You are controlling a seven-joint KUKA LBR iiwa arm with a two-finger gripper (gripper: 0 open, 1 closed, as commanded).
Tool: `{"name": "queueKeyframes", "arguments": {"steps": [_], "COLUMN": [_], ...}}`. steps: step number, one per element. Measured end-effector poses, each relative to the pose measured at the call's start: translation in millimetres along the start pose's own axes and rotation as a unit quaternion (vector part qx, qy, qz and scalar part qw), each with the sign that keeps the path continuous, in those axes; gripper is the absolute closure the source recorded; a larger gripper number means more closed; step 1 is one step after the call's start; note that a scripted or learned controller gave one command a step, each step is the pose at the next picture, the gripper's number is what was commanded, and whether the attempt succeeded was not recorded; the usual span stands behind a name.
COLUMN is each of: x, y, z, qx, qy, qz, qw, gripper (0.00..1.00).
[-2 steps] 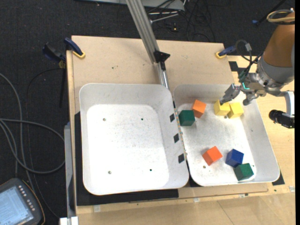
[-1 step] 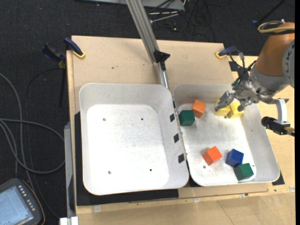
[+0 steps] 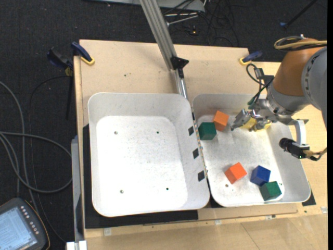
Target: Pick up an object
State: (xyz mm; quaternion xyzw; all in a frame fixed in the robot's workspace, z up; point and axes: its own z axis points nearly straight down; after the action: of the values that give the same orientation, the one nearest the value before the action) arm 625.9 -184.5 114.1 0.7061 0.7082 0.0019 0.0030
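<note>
I have the gripper (image 3: 243, 121) low in the upper part of the right bin (image 3: 291, 191), arm (image 3: 296, 79) coming in from the right, orange band above the wrist. Can't tell if it's open or closed on anything; there's a bit of yellow (image 3: 255, 124) right at the gripper, on the arm side, too small to say what it is. Closest block is the orange cube (image 3: 221, 119), just left of the gripper, near but I can't tell if touching. Green cube (image 3: 207, 131) sits further left of that and a little lower, just beside the orange one, near the bin's left wall. Well below the gripper, toward the bin's near edge: a second orange cube (image 3: 236, 172), then a blue cube (image 3: 260, 174) to its right, and a dark green cube (image 3: 271, 190) touching the blue one at its lower right. Left bin (image 3: 104, 108) is far left of the gripper. Both bins sit on the desk (image 3: 130, 61).
</note>
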Motion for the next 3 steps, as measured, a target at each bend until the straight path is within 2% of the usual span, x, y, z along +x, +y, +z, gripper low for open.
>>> {"name": "queueKeyframes", "arguments": {"steps": [1, 2, 3], "x": [1.1, 1.4, -5.3], "y": [2.6, 3.7, 5.6], "z": [-2.1, -11.8, -74.5], "qx": [-0.001, -0.003, 0.000], "qy": [0.002, 0.001, -0.001], "qz": [0.000, -0.001, 0.000], "qw": [1.0000, 1.0000, 1.0000], "gripper": [0.00, 1.00, 1.00]}}
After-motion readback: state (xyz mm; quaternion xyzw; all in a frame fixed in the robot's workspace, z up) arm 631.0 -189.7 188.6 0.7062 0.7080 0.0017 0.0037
